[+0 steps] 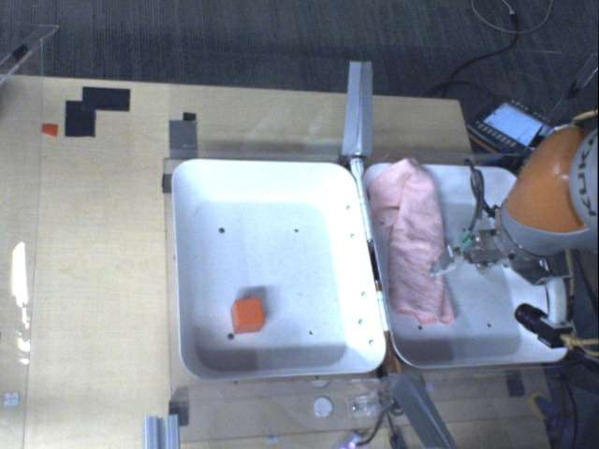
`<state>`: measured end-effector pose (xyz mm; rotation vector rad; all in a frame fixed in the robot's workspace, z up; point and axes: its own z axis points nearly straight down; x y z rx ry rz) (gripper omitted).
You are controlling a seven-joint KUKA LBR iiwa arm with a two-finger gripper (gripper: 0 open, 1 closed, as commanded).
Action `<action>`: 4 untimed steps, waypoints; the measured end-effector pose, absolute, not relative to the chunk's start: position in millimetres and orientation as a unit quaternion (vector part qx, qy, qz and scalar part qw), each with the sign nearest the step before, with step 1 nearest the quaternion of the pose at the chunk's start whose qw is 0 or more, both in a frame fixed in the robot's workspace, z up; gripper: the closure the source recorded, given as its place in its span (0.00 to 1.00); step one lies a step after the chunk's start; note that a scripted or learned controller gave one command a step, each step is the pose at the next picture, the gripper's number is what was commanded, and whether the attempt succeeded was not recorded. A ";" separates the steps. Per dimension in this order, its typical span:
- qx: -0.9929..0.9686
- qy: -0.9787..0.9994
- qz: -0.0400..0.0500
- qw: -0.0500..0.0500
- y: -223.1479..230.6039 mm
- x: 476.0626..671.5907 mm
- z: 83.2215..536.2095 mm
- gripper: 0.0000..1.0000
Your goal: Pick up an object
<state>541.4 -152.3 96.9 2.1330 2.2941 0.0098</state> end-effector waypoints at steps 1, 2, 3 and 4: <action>0.623 0.782 0.005 0.009 -93.9 526.8 91.7 0.00; 0.696 0.718 0.005 0.006 -107.0 601.6 90.9 0.00; 0.626 0.780 0.001 0.002 -111.0 670.7 89.7 0.00; 0.622 0.783 0.002 0.004 -108.7 672.2 101.4 1.00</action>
